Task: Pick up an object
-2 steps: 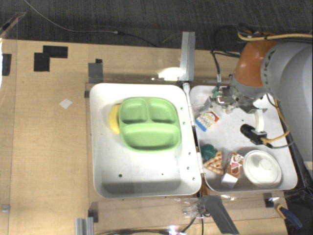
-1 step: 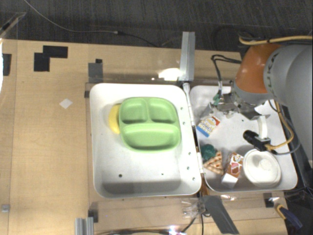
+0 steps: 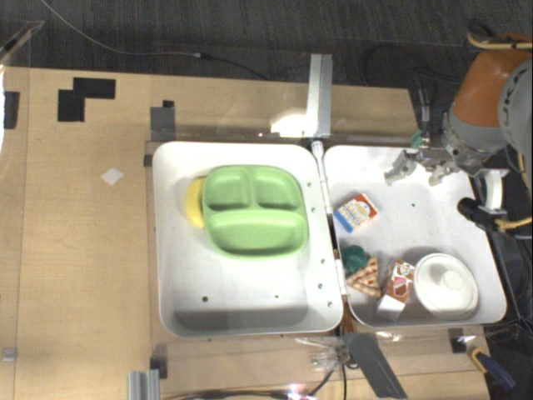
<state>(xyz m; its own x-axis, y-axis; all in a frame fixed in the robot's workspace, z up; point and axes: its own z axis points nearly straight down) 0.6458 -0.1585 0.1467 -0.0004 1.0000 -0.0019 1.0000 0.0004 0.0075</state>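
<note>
Gripper [image 3: 414, 167] hangs over the right bin's [image 3: 416, 215] far edge, grasping nothing; its small fingers look spread.

Arm runs off frame to the right. A small carton [image 3: 356, 212] lies below-left of the gripper, long axis slanting up-right. A yellow thing [image 3: 193, 202] far left is mostly hidden under the green tray [image 3: 252, 209].

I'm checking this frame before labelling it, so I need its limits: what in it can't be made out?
- Yellow object, left bin: mostly hidden under the green divided plate; unidentifiable.
- Gripper, right bin's far edge: too small and blurred to read its state.
- Items beside the white bowl: pizza-slice toy, small carton; print too small to read.
- Arm: cut off by the right edge.
</note>
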